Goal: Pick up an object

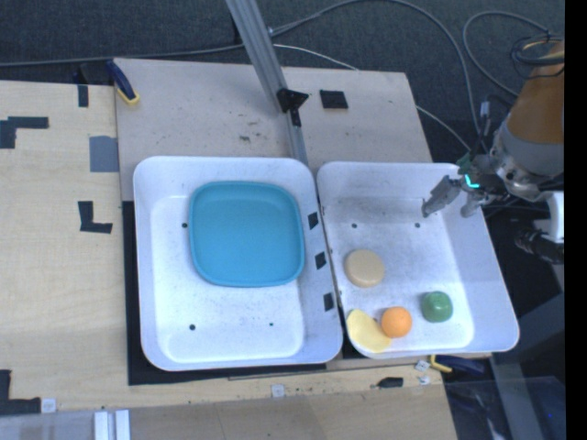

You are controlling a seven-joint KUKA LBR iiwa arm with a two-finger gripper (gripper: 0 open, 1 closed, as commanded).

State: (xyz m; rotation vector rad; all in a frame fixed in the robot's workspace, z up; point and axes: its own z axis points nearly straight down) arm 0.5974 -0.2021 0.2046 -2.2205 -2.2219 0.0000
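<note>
2 shallow white bins sat side by side on the desk (55, 246). The left bin (156, 273) carried a blue square plate (246, 233), which lay flat near its centre. The right bin (486, 273) carried 4 small objects, all grouped in its near half: a tan round disc (365, 269) towards the middle, a yellow piece (366, 333) against the near-left corner, an orange ball (396, 322) touching the yellow piece on its right, and a green ball (437, 306) apart from the others, nearer the right wall. A grey metal rail (266, 58) crossed the desk at a slant and ended at the gap between the bins. Dark cables (404, 12) lay on the floor beyond the desk.

The claw (446, 196) hung over the far-right part of the right bin, its 2 dark fingers slightly spread with nothing between them. All 4 objects lay nearer the camera than the claw and well apart from it; the tan round disc was the closest, down and to the left, with bare bin floor between.
</note>
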